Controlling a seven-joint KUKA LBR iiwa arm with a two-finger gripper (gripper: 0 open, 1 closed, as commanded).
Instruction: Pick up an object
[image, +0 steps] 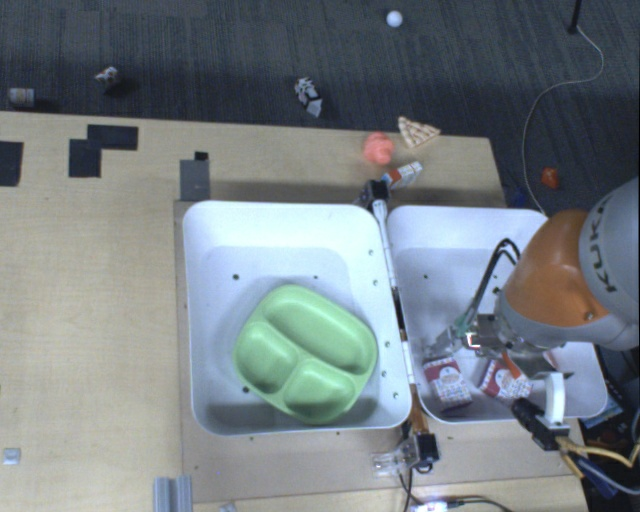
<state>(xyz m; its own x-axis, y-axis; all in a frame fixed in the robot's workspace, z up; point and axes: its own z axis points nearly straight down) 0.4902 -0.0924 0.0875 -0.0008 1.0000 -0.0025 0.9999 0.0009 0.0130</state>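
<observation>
- Left bin (200, 300): a green divided plate (305, 350) lies untouched.
- Right bin (440, 250): small red-and-white packets (447, 380) sit at the near edge.
- The gripper (478, 345) hangs low over them, apparently reaching; its opening can't be told. Next move would need a clean closure on one packet.

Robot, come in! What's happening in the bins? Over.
Gripper low in right bin, over small red-and-white packets. Grasp unclear. Green divided tray sits in left bin.
</observation>
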